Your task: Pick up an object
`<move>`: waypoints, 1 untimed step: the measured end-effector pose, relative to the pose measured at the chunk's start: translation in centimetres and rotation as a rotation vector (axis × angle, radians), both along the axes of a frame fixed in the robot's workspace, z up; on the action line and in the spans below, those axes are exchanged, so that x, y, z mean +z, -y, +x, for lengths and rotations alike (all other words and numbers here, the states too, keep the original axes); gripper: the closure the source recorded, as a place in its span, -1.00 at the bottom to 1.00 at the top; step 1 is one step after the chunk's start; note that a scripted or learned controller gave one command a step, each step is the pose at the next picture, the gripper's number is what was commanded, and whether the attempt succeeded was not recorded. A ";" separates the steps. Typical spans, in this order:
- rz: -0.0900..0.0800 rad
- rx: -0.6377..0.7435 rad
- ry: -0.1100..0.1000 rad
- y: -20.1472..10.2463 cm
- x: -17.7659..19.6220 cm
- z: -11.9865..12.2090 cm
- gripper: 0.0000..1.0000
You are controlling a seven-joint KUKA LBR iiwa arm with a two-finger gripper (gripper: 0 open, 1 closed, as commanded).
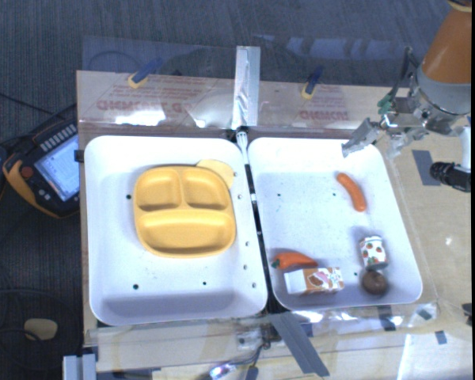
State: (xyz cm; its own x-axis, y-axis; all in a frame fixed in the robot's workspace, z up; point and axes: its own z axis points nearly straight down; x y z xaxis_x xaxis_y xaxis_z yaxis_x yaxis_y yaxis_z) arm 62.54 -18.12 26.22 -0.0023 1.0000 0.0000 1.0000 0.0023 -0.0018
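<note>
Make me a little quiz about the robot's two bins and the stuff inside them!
1. True or false: the yellow tray lies in the left bin.
2. Which lies nearest the gripper? A) sausage B) carrot C) brown ball
3. Fill in: the small carton lies right beside the ____.

Key: 1 true; 2 A; 3 carrot.
</note>
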 end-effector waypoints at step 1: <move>-0.001 0.074 0.000 4.3 -10.8 -0.9 -1.00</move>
State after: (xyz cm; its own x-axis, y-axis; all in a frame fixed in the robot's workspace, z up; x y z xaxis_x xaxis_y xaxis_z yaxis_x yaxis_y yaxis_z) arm 61.61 -22.37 15.38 -0.0767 0.9971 -0.0010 0.9971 0.0767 -0.0023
